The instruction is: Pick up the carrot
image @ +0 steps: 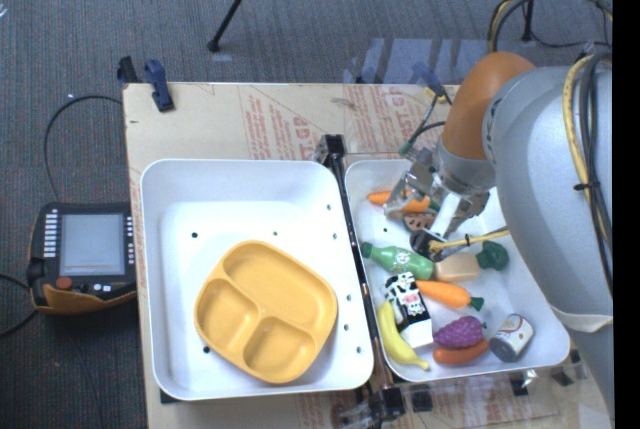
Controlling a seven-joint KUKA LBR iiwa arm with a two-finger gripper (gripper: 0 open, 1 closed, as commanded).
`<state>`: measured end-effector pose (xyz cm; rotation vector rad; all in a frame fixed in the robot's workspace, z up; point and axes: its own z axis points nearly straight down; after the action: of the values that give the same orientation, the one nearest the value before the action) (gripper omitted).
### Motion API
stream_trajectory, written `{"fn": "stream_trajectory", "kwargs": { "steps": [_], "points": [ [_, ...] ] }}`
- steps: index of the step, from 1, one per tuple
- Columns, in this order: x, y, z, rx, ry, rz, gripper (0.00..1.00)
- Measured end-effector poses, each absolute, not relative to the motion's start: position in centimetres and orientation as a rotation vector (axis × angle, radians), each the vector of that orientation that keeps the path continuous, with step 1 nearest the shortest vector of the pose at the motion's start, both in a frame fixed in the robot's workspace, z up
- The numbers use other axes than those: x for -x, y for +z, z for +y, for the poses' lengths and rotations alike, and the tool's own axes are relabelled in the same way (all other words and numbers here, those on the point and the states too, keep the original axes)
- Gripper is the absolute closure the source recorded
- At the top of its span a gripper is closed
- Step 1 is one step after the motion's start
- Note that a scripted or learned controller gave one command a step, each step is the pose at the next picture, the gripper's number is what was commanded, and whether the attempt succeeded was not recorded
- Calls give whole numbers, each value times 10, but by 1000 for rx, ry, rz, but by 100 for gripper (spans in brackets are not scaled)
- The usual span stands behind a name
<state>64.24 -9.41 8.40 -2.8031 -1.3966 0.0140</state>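
Observation:
The carrot (443,294), orange with a green stub at its right end, lies flat in the middle of the right bin (540,317). My gripper (426,213) hangs over the far part of that bin, above and a little left of the carrot, well apart from it. Its fingers stand open over a small brown-orange item (414,209), with nothing held between them. A second orange piece (383,198) lies just left of the gripper.
Around the carrot lie a green bottle (398,259), a cow-patterned carton (405,302), a banana (398,337), purple grapes (458,330), a can (512,337), a beige block (458,268) and a green piece (491,255). A yellow divided plate (265,310) sits in the left bin (200,187).

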Motion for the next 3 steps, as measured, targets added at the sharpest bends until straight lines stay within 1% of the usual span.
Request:
{"fn": "stream_trajectory", "kwargs": {
  "steps": [1,2,3],
  "points": [
    [-641,90,-93,2791,30,-1406,100],
    [-645,186,-16,3039,10,-771,100],
    [-625,202,1,3114,16,-363,100]
  ]
}}
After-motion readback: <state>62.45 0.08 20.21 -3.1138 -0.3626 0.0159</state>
